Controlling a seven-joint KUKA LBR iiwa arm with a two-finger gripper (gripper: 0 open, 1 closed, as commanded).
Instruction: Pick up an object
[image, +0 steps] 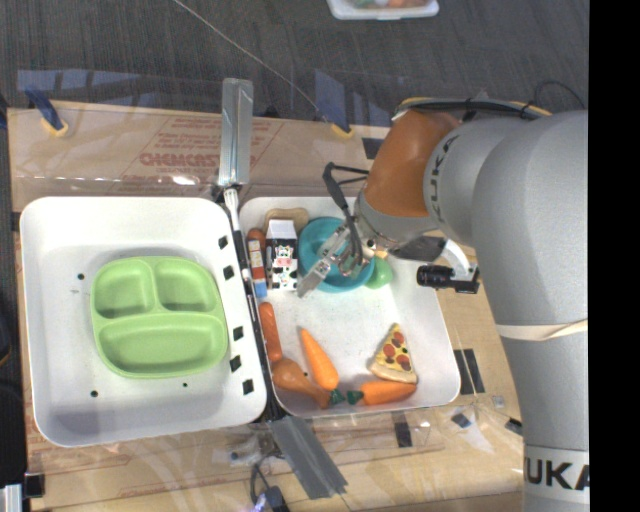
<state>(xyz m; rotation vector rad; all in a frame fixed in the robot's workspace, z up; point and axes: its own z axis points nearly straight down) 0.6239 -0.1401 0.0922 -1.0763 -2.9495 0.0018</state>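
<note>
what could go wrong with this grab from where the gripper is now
1. The gripper sits low over the teal bowl, right beside the small cow-print box; it could nudge either one instead of getting a clean grasp.
2. The toys along the right bin's left wall are packed tightly, sausage against carrot, so a grab there might catch two or slip off.

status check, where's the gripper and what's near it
Gripper low in right white bin, over teal round bowl. Nothing seen held. Small cow-print box crowds its left; orange toy carrot and pizza slice lie apart.
</note>
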